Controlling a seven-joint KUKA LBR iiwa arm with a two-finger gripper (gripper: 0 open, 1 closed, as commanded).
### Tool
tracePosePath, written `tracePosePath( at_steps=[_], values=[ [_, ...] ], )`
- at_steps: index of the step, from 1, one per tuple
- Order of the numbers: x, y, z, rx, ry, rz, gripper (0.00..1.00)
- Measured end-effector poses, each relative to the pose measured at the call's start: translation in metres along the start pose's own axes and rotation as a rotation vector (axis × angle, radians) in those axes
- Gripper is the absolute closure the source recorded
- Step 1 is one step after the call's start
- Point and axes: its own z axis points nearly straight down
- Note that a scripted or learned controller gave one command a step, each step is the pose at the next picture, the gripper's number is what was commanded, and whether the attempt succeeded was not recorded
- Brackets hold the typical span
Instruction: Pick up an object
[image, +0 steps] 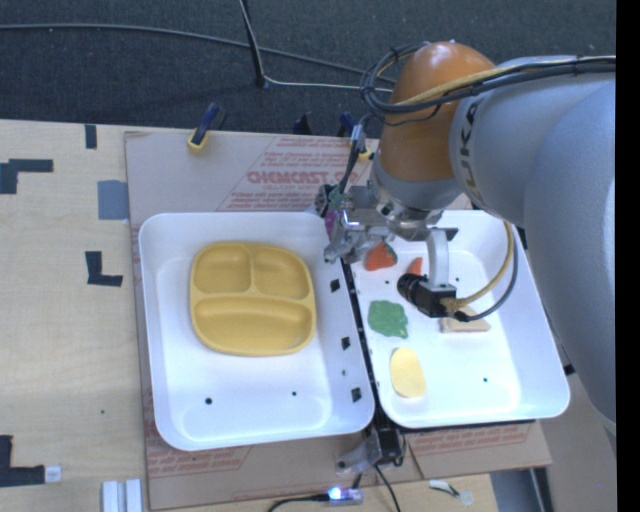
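Note:
My gripper (343, 238) hangs low over the far end of the ridge where the two bins meet, under the orange band (432, 100) of the arm. Just right of it, in the right bin (520, 390), lies an orange-red piece (380, 259), partly hidden by the wrist. A smaller orange bit (413, 266) lies beside that. Nearer the front are a green leafy piece (388, 318) and a pale yellow oval (407, 372). A tan flat piece (466, 323) lies to the right, below a black fitting on the arm's hose.
A yellow divided plate (252, 297) lies in the left bin (175, 400). The big grey arm covers the right bin's far right part. Both bins rest on a cardboard sheet (260, 170); a blue and yellow clamp (204, 128) sits at its far edge.

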Motion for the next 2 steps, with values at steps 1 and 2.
tracePosePath(
  at_steps=[1,2],
  values=[
    [0.0519,-0.0053,-0.0066,-0.001,0.000,-0.001,1.00],
    [0.0495,-0.0051,-0.0064,-0.001,-0.001,0.003,0.00]
  ],
)
